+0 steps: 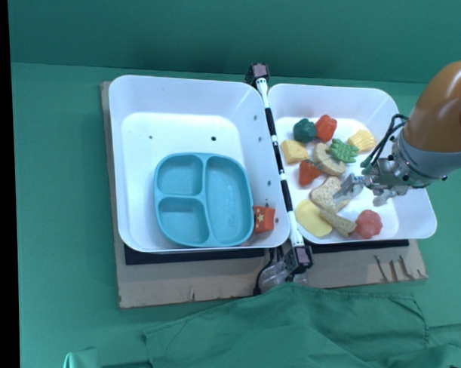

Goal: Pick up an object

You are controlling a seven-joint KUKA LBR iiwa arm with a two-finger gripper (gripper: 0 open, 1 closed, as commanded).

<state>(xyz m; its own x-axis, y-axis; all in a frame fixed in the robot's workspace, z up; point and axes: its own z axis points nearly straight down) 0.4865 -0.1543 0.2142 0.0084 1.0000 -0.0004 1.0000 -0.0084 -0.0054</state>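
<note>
The right bin (pixel 413 218) holds several toy foods. Among them are a dark green piece (pixel 304 129), a red pepper (pixel 326 127), a green leafy piece (pixel 342 150), a tan cracker (pixel 325 193), a yellow wedge (pixel 313 218) and a red lumpy piece (pixel 368 224). My gripper (pixel 351 186) is low inside this bin, pointing left, right at the tan cracker's right edge. Nothing is visibly lifted by it. The grey and orange arm (pixel 440 127) covers the bin's right side.
The left bin (pixel 137 100) holds a teal divided plate (pixel 204 199) and a small red block with a yellow mark (pixel 263 217) in its near right corner. A black-and-white bar (pixel 275 151) runs between the bins. Green cloth (pixel 296 328) lies below the bench.
</note>
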